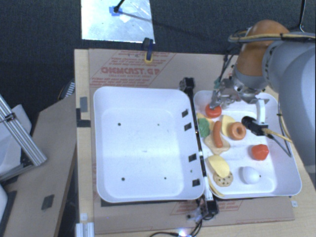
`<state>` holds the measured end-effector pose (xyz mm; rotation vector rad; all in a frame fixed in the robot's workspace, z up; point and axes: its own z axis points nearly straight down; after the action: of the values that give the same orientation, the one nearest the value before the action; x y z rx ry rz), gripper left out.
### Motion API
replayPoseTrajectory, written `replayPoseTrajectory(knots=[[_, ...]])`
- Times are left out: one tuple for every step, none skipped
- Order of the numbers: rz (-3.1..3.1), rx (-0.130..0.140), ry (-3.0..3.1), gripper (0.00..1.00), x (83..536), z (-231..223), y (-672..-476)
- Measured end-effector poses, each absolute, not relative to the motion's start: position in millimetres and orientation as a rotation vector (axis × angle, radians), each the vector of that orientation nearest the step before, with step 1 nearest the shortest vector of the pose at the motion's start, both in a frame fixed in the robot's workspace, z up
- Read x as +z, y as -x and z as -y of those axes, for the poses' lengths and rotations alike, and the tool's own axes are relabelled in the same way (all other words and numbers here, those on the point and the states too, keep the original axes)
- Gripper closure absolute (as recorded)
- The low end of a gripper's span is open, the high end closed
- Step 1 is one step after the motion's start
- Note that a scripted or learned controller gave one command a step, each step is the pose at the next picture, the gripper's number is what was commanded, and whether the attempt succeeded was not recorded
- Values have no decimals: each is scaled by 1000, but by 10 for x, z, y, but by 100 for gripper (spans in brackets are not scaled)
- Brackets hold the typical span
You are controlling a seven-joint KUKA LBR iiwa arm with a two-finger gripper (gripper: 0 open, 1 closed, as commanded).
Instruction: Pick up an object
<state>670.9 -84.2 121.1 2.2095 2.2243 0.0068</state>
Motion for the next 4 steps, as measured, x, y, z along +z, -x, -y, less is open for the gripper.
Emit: replayPoseTrajectory(knots=[[-2225,14,-2205,100,1337,834,-6726],[-2237,23,-2198,100,2429,-432,-6599],[-2227,-13,-2228,100,1805,-227,-5755],[-2233,5,-2212,100,1845,-857,-5813]])
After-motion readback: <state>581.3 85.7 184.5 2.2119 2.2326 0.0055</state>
